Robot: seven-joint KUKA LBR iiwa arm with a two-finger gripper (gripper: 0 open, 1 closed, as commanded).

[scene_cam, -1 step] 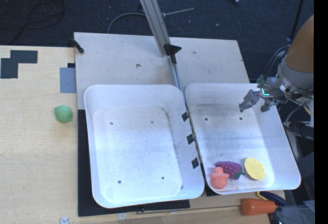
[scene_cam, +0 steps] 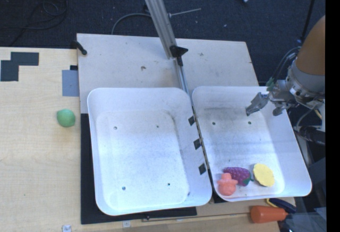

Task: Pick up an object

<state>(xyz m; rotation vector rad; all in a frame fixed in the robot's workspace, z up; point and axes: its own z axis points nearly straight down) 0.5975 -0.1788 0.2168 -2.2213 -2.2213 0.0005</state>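
At the near end of the right bin (scene_cam: 297, 146) lie three small things: a purple bunch of grapes (scene_cam: 237, 174), an orange-pink piece (scene_cam: 227, 185) touching it on the left, and a yellow piece (scene_cam: 263, 174) to its right. My gripper (scene_cam: 267, 107) hangs over the far right part of that bin, well away from the three things. Its two fingers stand spread apart, open, with nothing between them.
The left bin (scene_cam: 95, 119) sits beside the right one, joined by black clips (scene_cam: 197, 143). A green ball (scene_cam: 66, 118) rests on the wooden bench to the left. An orange object (scene_cam: 268, 214) lies outside the right bin's near edge. A slanted aluminium post (scene_cam: 162, 18) rises behind the bins.
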